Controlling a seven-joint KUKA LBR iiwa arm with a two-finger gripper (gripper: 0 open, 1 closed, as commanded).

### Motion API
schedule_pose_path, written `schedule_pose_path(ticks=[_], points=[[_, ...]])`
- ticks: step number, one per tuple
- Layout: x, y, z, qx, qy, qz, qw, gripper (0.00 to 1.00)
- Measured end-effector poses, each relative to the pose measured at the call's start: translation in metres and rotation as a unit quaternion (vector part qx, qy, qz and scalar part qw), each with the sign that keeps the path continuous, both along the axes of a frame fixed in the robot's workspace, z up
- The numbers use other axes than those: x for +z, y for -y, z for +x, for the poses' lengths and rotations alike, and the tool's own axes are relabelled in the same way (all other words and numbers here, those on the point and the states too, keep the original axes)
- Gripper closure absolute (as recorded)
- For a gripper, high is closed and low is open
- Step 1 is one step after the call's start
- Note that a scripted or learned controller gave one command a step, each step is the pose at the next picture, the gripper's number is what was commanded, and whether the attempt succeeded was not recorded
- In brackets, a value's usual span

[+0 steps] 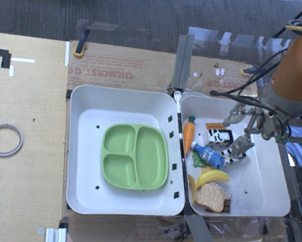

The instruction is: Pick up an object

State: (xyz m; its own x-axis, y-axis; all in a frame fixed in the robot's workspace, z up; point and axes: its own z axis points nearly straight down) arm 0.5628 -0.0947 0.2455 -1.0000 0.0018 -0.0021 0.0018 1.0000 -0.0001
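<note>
Beside one carrot (pixel 188 133), one banana (pixel 213 177), one sandwich (pixel 211 197): claw (pixel 241 149), fingers apart, over blue bottle (pixel 209 156).

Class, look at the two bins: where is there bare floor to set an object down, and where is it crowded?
Free: the right bin's floor right of the banana and sandwich, and the left bin's floor around the green plate. Crowded: the right bin's left side, where the carrot, blue bottle, banana and sandwich cluster under the gripper.

You get one fixed overhead camera, slanted down at mid distance, taking in both bins (pixel 73 153), the bench (pixel 26 90) and floor beyond.
</note>
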Motion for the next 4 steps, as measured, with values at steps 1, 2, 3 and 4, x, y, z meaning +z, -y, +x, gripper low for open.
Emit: schedule_pose_path(ticks=[1, 2, 3, 4], points=[[-0.127, 0.044, 0.021, -0.131, 0.006, -0.0001, 0.9914, 0.00], [-0.137, 0.008, 0.043, -0.278, 0.017, 0.0010, 0.9604, 0.00], [-0.137, 0.016, 0.085, -0.389, 0.013, 0.0041, 0.9212, 0.00], [-0.124, 0.017, 0.087, -0.388, 0.018, 0.0033, 0.9217, 1.00]])
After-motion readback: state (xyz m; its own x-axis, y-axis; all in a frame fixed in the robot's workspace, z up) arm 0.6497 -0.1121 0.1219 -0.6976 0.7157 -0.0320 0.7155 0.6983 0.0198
